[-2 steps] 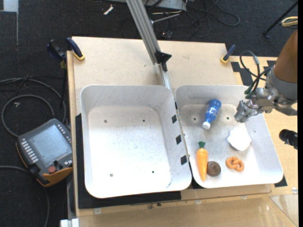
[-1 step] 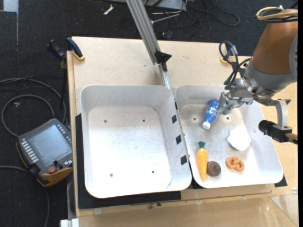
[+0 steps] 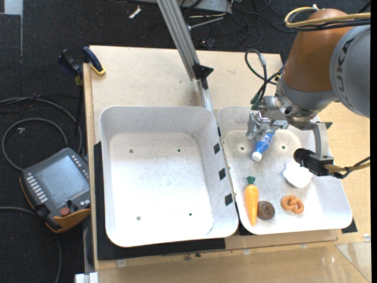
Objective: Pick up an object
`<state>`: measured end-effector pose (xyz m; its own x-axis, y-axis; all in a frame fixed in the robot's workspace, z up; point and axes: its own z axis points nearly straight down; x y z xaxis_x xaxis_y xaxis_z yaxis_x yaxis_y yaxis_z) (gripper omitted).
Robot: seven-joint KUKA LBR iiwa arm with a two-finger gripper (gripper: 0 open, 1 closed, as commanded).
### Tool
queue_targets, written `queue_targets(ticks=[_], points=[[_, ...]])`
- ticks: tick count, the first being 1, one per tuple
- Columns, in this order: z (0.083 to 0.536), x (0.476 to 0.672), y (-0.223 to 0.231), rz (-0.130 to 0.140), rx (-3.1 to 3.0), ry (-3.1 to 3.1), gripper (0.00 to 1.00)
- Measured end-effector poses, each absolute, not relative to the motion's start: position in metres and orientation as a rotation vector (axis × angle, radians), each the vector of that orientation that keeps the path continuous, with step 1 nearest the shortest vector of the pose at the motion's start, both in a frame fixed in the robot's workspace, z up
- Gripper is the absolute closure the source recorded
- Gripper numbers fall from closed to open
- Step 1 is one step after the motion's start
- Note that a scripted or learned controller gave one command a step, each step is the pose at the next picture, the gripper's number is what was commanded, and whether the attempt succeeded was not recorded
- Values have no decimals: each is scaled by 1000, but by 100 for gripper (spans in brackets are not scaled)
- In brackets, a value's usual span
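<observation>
A small blue bottle with a white cap hangs tilted over the back of the right bin, cap end lowest. My gripper comes down on its upper end from the right and is shut on it, a finger on each side of the bottle. In the front of the same bin lie an orange toy carrot, a brown round piece touching it, an orange pretzel and a white lump.
The left bin sits beside the right one, their rims meeting in the middle. A slanted metal pole crosses the back of the bench. A black fitting on the arm hangs above the white lump.
</observation>
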<state>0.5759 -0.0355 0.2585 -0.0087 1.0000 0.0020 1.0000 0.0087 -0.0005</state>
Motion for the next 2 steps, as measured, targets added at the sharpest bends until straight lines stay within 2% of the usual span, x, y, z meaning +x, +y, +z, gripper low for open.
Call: queue_targets(ticks=[2], points=[[245, 602, 64, -4, -2212, -2231, 100]])
